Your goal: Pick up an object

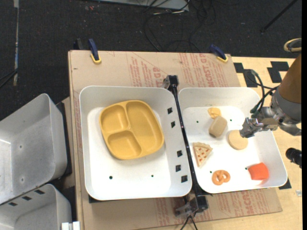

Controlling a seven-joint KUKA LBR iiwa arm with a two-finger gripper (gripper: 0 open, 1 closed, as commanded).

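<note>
fingertips of my gripper (248, 131) are too dark and small to read here, so i cannot tell how my jaws stand. my arm (290, 97) comes in from the right and is cut off by the frame edge, the orange part above the wrist partly out of view.

my gripper hangs over the right bin (230, 97), just beside the round tan disc (238, 141), at its upper right edge; whether i touch it i cannot tell. in the same bin lie a small yellow piece (214, 112) near the back, a tan block (218, 126) just below it, a pizza slice toy (202, 153) near the left wall, a pretzel toy (220, 177) toward the front, and an orange-red block (259, 171) at the front right, well apart from the rest.

the left bin (91, 143) holds a yellow divided tray (130, 128) with three compartments, lying flat and a little turned.

both bins sit on a cardboard sheet (120, 66) with red printing, too faint and stretched to read. two clamps (94, 52) pin its back edge.
</note>
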